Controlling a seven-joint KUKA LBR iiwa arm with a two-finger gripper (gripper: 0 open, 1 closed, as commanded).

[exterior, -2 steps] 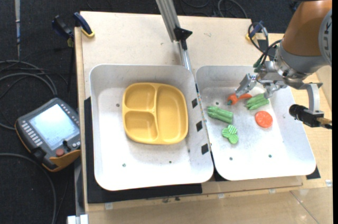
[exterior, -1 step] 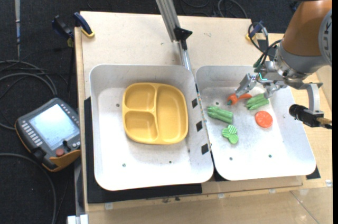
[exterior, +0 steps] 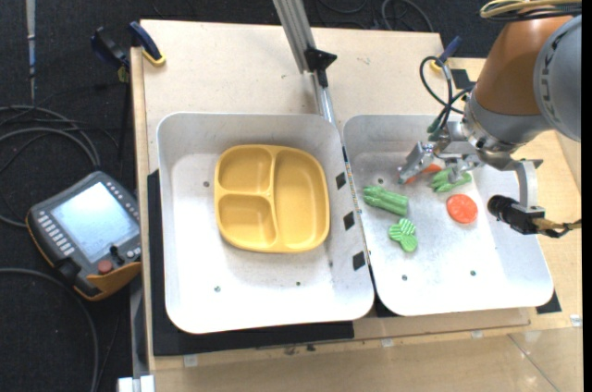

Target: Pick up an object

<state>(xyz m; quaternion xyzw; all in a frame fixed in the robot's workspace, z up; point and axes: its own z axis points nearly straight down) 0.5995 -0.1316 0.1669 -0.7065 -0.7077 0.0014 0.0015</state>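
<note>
Green piece (exterior: 450, 181) lies under the gripper (exterior: 427, 161) at the right bin's (exterior: 518, 270) 12 o'clock; grip state unclear. Center over one item before closing.

From my feed the light is bright and even, coming from overhead. The white bins (exterior: 250, 127) glare a little, washing out their surface detail. Shadows are short and soft under the yellow tray (exterior: 273, 198). The dark floor (exterior: 65, 20) reads dim. Focus is fair throughout; small items look slightly soft and grainy.
</note>
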